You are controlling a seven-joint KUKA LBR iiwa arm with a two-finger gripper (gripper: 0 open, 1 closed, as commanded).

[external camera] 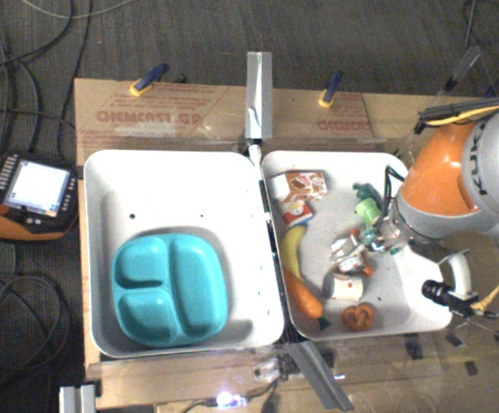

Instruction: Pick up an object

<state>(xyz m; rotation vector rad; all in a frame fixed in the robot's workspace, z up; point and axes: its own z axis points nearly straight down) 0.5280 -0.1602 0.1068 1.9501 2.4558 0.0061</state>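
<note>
- Presently the gripper [355,249] sits low in the right bin [404,304], near that bin's middle, with the grey arm and its orange band [434,179] leaning in over the bin's right wall.
- Whether it is released, clenched or grasping anything cannot be told; metal parts and small items blur together at the tip.
- Directly at the tip, toward the bin's front, lies a small white and red piece [349,287]; the two look to be touching or nearly so, which one cannot say.
- Just behind the tip, toward the bin's back wall, is a green toy [367,205].
- Further out, along the bin's left wall: a yellow banana [294,246], and in front of it an orange carrot [304,297].
- At the bin's back left corner, a printed carton [302,189]; at its front, a brown lumpy item [359,317].
- The left bin [103,196], beside the right bin, holds a teal divided tray [170,288].
- Judged step: the descent or grasp attempt over the cluster at mid-bin, with no object seen lifted clear.
- Next move calls for a firm close on one item, likely the white and red piece, then a straight lift; crowding near the tip risks a pinch on two things or a slip.
</note>
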